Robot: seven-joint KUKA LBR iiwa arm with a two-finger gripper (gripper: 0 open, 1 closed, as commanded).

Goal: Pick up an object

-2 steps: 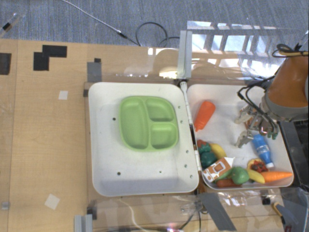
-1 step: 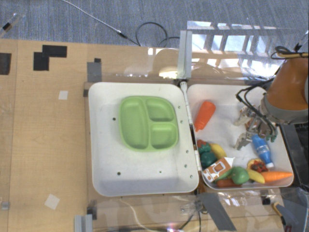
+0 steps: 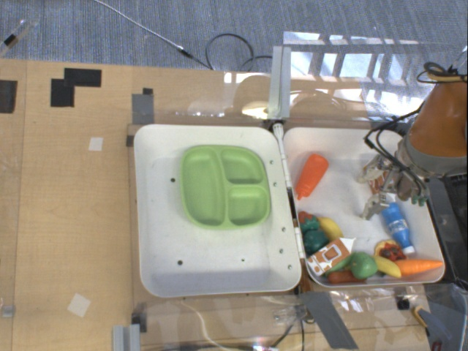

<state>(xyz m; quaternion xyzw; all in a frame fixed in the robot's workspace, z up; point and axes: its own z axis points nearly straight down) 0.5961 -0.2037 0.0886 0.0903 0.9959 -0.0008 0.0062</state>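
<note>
Here the gripper (image 3: pixel 382 190) hangs low in the right bin (image 3: pixel 344 146), jaws spread and holding nothing, just above the blue bottle (image 3: pixel 397 227) lying beside a carrot (image 3: pixel 419 267).

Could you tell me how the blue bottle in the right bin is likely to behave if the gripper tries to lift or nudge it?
The blue bottle lies on its side on the smooth floor of the right bin, so a nudge would probably roll or slide it. It looks small and plastic, likely light and stiff. Its rounded body may slip from the gripper.
</note>
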